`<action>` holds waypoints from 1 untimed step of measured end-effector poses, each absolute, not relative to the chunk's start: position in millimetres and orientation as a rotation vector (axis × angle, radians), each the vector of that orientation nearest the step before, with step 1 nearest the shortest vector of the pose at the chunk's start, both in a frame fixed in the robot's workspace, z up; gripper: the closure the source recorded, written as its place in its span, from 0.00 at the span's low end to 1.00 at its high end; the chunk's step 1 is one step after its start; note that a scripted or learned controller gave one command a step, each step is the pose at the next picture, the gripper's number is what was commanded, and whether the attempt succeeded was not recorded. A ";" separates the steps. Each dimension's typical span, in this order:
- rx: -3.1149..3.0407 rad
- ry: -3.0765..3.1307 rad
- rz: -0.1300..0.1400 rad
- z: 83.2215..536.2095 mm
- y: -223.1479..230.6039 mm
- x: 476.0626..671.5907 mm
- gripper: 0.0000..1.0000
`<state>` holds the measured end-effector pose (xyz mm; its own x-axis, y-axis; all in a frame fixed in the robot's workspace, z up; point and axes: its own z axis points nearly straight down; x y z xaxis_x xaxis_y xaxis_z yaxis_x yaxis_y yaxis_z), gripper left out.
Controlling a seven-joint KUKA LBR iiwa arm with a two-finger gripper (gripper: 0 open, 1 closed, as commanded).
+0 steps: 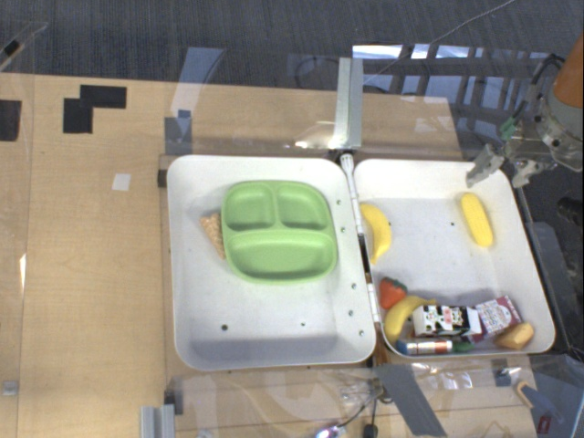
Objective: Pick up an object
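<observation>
Camera view, read left to right. Left bin [187, 272], well to the gripper's left: a green divided plate [276, 231] lies flat near its centre, with a tan textured piece [213, 234] showing from under the plate's left edge.

Right bin [429, 190], below and left of the gripper: a yellow banana [377, 230] lies against the bin's left wall, just beside the divider. A second yellow banana-shaped piece [476, 219] lies alone on bare floor, the nearest object to the gripper, just below it and slightly left, and apart from it.

Farther below the gripper, along the bin's front wall, a cluster sits packed together: a red-orange piece [392, 293], a yellow curved piece [401, 315], a small printed carton [445, 319], a red and white carton [498, 315], a marker-like stick [429, 346] and a yellow-orange lump [516, 336]. Which of these touch cannot be settled.

Gripper [500, 164] stands at the right bin's far right corner, over the rim. Nothing is seen between its fingers; whether they are spread or pressed together cannot be told.
</observation>
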<state>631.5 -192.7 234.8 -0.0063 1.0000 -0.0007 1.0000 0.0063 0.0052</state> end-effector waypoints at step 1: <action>2.219 2.214 0.007 238.3 -204.0 639.1 0.00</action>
<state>639.1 -204.0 238.3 0.0022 1.0000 -0.0018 1.0000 -0.0022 0.0084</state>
